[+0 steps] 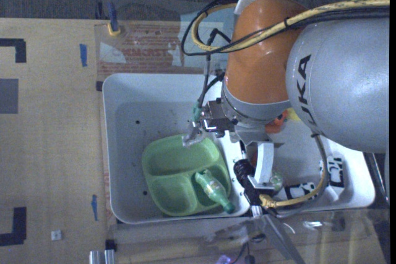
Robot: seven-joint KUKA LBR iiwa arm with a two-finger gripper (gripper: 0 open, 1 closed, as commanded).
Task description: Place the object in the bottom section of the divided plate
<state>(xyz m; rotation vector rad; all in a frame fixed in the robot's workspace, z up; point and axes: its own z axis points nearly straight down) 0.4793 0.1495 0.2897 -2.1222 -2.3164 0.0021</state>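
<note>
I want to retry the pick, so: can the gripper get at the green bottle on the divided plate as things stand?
Probably yes. The green bottle lies uncovered on the divided plate, at its right edge, with nothing on top. The gripper hangs over the plate's upper rim, close by. The bin wall nearby might crowd it.

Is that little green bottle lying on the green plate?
Yes, the green bottle lies on its side in one of the smaller sections of the green divided plate, near the plate's right edge.

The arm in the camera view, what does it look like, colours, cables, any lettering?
The arm is bulky, with rounded grey casing bearing dark KUKA lettering, and an orange band above the wrist. Yellow and black cables loop over it. The metal gripper sits below.
</note>
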